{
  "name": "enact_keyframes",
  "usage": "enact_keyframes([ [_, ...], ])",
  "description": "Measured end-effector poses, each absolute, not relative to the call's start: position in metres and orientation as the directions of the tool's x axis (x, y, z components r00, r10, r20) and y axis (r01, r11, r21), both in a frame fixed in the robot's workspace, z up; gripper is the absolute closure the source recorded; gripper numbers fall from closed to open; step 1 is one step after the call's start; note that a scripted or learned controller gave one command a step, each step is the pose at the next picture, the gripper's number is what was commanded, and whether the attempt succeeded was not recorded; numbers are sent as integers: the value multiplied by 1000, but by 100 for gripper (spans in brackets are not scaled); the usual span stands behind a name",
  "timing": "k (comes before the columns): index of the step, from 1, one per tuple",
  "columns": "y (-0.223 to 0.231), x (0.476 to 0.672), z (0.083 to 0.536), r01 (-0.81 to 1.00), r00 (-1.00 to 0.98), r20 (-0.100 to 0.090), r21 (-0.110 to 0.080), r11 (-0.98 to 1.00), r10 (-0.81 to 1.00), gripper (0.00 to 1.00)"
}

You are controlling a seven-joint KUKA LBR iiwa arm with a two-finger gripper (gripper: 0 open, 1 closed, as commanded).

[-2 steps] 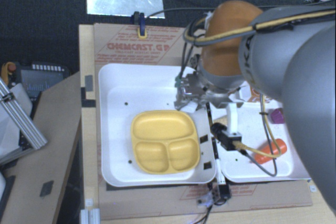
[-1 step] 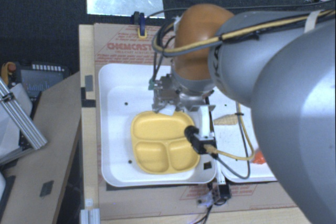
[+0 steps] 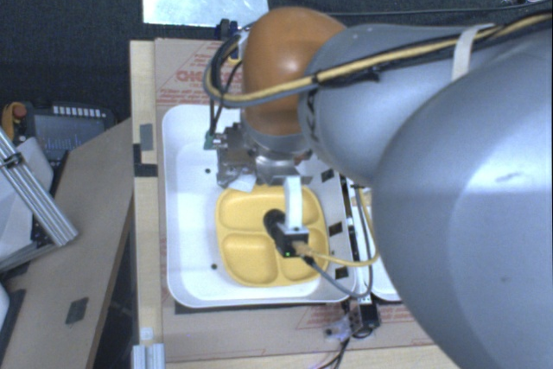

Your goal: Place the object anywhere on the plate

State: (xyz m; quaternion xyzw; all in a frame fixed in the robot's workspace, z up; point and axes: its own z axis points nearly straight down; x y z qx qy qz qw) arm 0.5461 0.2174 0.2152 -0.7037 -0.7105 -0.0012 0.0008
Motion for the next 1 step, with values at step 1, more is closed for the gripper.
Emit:
enact_keyframes([
  [1, 214, 547, 215, 1000, -5, 1, 0, 5, 1000, 0],
])
